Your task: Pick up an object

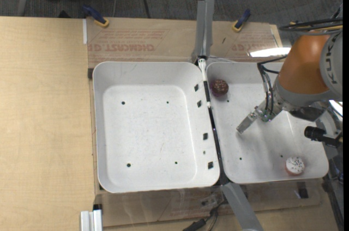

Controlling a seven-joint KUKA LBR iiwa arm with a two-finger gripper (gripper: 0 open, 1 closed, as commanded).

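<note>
Nearest the lower edge, a small white round object with a red rim lies in the right shallow white bin. A dark maroon ball sits by that bin's far left corner. Between them, well apart from both, the two-finger gripper hovers, gripping nothing; whether its fingers are parted I cannot tell.

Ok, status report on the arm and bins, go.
Pincer over right bin, nothing between fingers. Dark red ball far-left corner. White ball near edge. Path clear.
</note>
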